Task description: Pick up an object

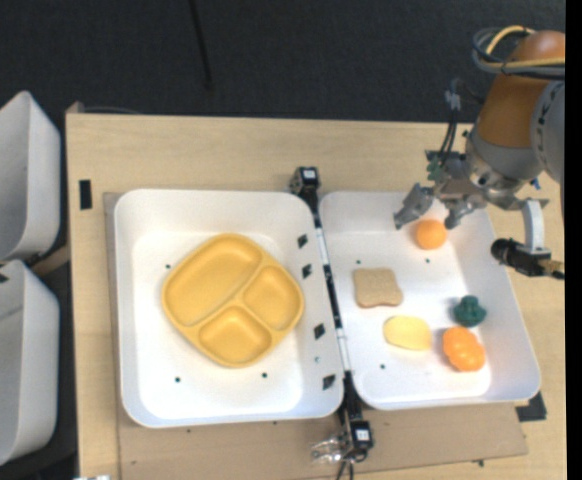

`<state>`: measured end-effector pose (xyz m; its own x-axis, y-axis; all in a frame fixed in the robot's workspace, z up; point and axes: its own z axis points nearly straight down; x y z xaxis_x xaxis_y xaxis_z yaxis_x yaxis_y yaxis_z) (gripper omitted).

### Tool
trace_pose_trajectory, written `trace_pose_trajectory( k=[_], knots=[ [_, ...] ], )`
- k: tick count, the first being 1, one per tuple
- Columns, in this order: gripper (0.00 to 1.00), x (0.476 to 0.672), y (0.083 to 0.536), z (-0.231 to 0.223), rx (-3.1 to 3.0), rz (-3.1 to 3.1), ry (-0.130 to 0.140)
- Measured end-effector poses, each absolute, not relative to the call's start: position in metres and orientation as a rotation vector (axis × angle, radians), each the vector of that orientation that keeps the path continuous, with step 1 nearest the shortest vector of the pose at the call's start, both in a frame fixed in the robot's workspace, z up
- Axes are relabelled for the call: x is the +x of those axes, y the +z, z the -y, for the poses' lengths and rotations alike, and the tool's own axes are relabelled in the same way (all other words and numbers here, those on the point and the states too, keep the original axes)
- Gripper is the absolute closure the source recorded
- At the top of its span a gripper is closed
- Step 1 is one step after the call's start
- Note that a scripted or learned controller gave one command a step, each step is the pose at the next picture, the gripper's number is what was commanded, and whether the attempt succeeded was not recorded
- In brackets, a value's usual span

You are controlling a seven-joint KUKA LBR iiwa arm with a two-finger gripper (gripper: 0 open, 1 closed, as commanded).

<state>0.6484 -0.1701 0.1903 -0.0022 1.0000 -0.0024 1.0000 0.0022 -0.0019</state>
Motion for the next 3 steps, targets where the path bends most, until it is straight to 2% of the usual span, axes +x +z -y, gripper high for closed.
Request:
trace_pose_trajectory(
  k=[1, 2, 3],
  knots=[
    [0.00, 0.658, 0.136, 0.172, 2.214, -2.225, -0.004],
    [0.00, 0.658, 0.100, 0.174, 2.214, -2.226, -0.004],
    [1.00, 0.660, 0.114, 0.175, 2.207, -2.224, -0.002]
  ],
)
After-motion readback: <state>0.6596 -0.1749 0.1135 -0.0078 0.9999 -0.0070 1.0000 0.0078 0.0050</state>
